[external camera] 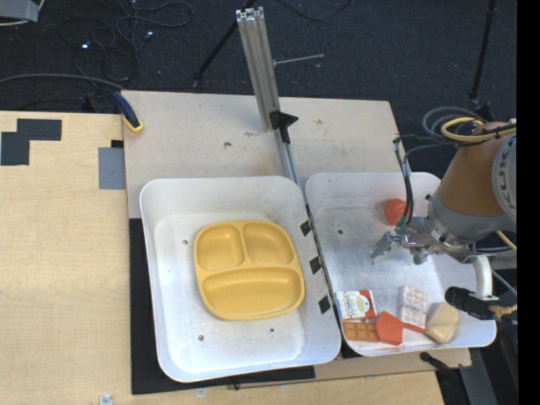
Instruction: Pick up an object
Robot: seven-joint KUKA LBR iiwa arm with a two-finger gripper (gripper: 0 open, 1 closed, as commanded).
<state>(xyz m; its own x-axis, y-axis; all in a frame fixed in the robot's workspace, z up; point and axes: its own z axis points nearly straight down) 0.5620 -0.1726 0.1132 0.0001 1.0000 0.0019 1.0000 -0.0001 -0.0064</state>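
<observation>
The right bin holds several small objects. A red-orange ball-like piece lies near its right middle, partly behind a cable. Along the bin's front lie a red and white carton, a brown waffle piece, an orange-red block, a white and pink packet and a beige bread-like lump. My gripper hangs over the right bin's middle, just below the red-orange piece, fingers spread open with nothing between them.
The left bin carries a yellow divided plate. A metal post rises behind the bins, with black clips along the seam between them. The arm's grey body covers the right bin's far right side.
</observation>
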